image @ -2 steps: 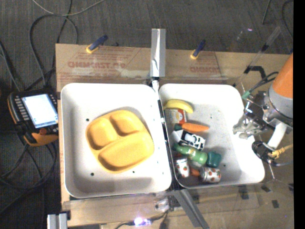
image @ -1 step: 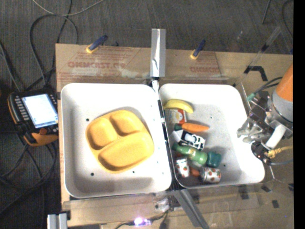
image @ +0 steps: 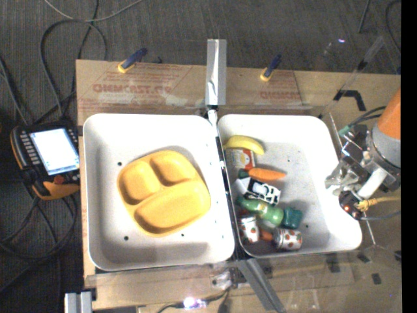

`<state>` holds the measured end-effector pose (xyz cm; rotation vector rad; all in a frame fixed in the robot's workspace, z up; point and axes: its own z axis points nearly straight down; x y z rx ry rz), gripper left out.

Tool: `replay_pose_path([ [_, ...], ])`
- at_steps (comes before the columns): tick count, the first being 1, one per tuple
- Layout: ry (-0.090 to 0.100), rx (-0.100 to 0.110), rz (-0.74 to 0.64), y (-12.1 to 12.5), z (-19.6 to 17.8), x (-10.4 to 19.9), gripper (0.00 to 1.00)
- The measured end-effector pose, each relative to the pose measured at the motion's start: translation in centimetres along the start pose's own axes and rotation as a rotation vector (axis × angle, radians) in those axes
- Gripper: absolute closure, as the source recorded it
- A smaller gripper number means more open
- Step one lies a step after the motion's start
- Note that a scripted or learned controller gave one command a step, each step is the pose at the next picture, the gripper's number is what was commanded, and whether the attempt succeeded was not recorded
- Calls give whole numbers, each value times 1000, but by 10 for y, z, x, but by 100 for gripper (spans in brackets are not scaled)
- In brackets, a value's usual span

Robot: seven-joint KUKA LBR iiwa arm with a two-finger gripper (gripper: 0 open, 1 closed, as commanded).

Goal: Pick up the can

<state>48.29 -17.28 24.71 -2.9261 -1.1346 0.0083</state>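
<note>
The hand hovers at the right bin's outer rim; whether it is open is unclear. The can, apparently lying sideways among clutter, sits well inward, toward the near wall.

Open floor on the right, a crowded left wall in the right bin

We see the right bin bare across its middle and right, an open way in from the end effector at its right rim. Against its left wall the can lies hemmed by the green bottle just above and a small printed cup beside it. A yellow tray fills the left bin's middle.
</note>
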Motion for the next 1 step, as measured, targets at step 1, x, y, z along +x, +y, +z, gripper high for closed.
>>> replay_pose_path([
  [1, -1, -2, -376, 6, -7, -5, 100],
])
